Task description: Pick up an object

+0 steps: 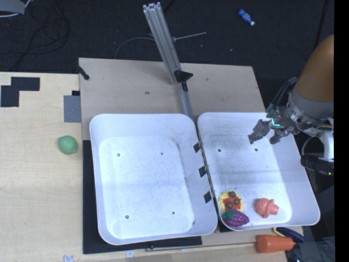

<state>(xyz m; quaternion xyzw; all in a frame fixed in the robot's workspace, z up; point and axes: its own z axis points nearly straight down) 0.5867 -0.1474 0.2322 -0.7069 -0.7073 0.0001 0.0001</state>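
Camera view: gripper (pixel 265 131) hovers over the upper part of the right bin (pixel 248 162), fingers apart, nothing between them. Arm (pixel 319 78) enters from the right, wrist tipped down and left, orange band above it. Pick candidates sit in that bin's near corner, well apart from the gripper: yellow toy (pixel 230 201) touching purple toy (pixel 236 218), pink toy (pixel 266 207) just beside. They likely slid there against the bin wall. Left bin (pixel 144 176) alongside. Green ball (pixel 67 144) on the surface, left of the bins; orange thing (pixel 274 243) outside the bin's near edge. Grasp not started.
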